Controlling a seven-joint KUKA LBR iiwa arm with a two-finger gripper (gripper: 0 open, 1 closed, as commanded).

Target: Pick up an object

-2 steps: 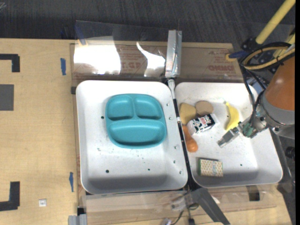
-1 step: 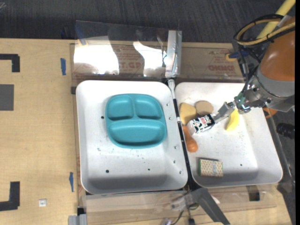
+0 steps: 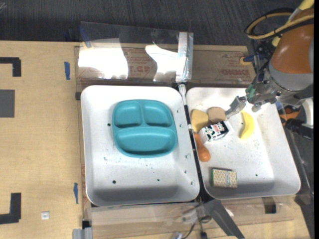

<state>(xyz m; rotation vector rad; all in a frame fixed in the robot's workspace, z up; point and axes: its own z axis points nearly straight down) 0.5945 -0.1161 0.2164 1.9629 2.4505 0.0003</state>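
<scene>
My gripper (image 3: 245,107) hangs over the upper part of the right bin (image 3: 279,176), fingers spread and nothing between them. One finger (image 3: 233,106) points down-left toward a brown round item (image 3: 216,114). A yellow banana (image 3: 246,125) lies just below the gripper. A black-and-white carton (image 3: 214,131) sits left of the banana, beside a yellow wedge (image 3: 198,117) and an orange carrot (image 3: 202,149). A patterned sponge-like block (image 3: 223,178) rests near the bin's front.
The left bin (image 3: 94,178) holds a teal divided plate (image 3: 144,127). A clear plastic sheet (image 3: 134,56) stands behind the bins. The arm's orange band (image 3: 294,54) and yellow cables (image 3: 271,24) rise at the upper right.
</scene>
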